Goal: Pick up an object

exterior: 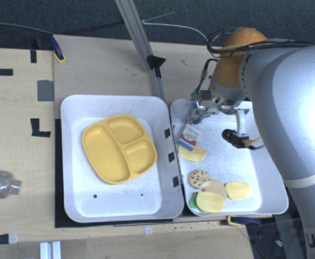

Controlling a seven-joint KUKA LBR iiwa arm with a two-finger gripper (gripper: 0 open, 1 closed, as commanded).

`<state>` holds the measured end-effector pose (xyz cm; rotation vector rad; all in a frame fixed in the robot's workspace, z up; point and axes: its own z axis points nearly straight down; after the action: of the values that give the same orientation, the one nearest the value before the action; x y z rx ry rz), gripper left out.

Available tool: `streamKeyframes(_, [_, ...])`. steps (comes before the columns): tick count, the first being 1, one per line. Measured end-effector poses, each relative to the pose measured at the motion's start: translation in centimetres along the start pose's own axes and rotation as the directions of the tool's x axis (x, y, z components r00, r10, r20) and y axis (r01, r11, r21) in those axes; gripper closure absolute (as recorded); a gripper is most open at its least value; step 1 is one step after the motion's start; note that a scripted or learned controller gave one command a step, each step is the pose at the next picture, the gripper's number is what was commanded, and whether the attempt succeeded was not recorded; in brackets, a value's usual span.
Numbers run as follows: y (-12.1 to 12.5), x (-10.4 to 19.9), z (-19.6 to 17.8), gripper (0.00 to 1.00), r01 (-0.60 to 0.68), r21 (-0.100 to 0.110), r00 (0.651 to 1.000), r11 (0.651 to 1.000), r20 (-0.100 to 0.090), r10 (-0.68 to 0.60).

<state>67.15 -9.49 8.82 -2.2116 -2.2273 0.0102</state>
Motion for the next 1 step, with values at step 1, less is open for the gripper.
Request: streamKeyframes(1, [-2.8, -5.71, -0.01, 1.0, -0.011, -0.004, 1.0, 1.0, 0.0, 0.011])
